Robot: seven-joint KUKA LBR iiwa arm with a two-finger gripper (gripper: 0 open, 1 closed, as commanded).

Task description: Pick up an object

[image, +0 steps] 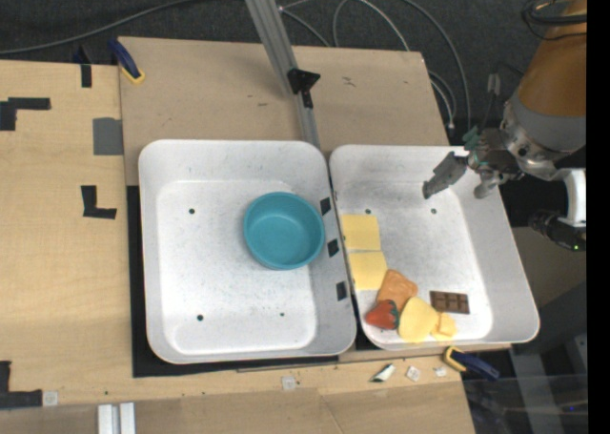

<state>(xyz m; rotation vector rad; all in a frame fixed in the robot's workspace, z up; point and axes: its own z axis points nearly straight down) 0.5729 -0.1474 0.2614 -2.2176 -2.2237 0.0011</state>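
Gripper (pixel 460 175) over right bin's (pixel 496 260) upper right edge, fingers spread apart, nothing between them. Teal bowl (pixel 282 230) in left bin (pixel 172 232).

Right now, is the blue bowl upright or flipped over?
Upright. The blue bowl in the left bin shows its open mouth and inner floor to the camera, rim on top.

Open floor across right bin's (pixel 496 260) upper half; food pieces (pixel 400 303) crowding its lower left; blue bowl (pixel 282 230) mid left bin (pixel 191 251), bare floor around
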